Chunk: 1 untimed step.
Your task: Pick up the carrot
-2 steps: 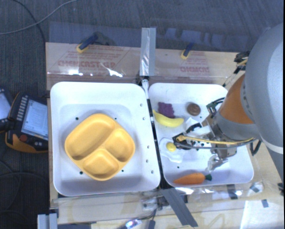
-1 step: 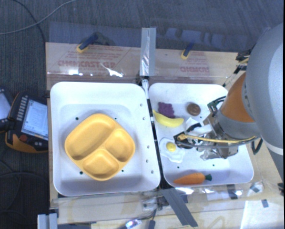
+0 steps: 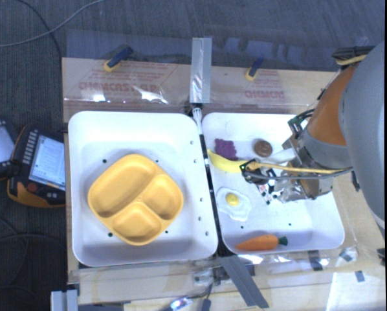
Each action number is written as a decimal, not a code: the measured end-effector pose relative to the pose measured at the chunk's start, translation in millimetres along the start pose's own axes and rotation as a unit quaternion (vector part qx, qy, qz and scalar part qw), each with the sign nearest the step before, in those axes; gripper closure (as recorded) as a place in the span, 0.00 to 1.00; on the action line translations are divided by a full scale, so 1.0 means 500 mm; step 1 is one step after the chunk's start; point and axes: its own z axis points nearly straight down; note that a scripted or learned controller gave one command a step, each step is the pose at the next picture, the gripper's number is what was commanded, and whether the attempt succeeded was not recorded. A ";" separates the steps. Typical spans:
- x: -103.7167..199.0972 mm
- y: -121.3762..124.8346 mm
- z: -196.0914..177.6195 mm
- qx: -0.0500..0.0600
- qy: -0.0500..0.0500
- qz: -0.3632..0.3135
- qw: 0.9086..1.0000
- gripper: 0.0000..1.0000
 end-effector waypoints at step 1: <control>-0.022 0.062 -0.103 0.000 0.000 -0.270 0.963 1.00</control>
